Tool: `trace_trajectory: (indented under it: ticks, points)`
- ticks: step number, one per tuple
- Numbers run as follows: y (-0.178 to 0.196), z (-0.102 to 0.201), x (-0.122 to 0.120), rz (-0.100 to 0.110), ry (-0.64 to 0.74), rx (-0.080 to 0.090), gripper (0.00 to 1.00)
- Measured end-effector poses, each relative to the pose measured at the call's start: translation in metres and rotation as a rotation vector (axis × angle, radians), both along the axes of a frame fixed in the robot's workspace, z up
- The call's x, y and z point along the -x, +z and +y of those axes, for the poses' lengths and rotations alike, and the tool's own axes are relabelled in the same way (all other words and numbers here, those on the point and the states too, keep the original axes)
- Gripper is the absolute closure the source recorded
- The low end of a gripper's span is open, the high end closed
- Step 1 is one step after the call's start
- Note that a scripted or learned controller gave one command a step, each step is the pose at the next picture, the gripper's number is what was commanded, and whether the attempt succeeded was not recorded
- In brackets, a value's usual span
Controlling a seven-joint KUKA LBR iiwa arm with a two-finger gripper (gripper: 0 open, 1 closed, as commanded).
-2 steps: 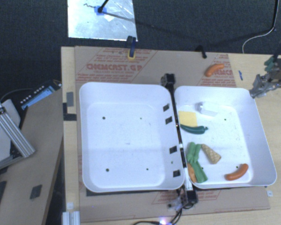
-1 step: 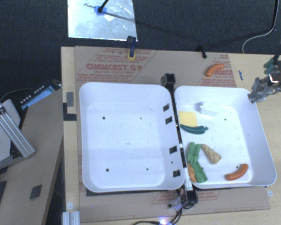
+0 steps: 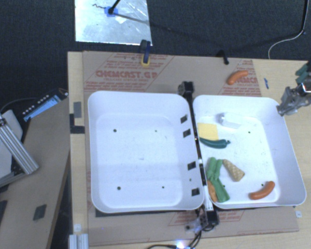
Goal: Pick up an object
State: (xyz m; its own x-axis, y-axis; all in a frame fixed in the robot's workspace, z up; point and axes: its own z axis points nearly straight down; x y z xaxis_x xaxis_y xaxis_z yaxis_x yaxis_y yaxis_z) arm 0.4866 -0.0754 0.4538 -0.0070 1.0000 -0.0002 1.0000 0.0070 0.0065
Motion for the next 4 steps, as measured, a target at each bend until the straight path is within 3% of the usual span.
trace_trajectory:
  ticks: [3,4]
  points:
    - [0.075,-0.013,0.0,0.002,-0.004,0.0,1.0]
    - [0.082,-0.118,0.0,0.001,-0.009,0.003,1.0]
